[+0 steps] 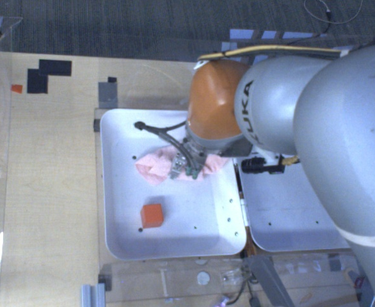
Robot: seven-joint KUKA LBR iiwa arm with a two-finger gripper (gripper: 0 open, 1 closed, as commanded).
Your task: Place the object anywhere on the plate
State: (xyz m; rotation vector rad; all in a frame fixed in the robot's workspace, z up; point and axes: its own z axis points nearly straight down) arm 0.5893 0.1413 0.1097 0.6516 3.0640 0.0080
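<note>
Right now, from above, the grey arm's gripper (pixel 186 165) sits low over a crumpled pink cloth (pixel 154 165) in the left white bin (pixel 114 190), likely reaching for it; its grip I cannot tell. Nearby, apart, a small orange-red block (pixel 152 215) lies toward the bin's front.

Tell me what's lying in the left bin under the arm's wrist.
A pink plate lies under the wrist in the left bin, its left part showing. The orange band and gripper cover the rest. An orange cube sits apart, nearer the camera.
</note>
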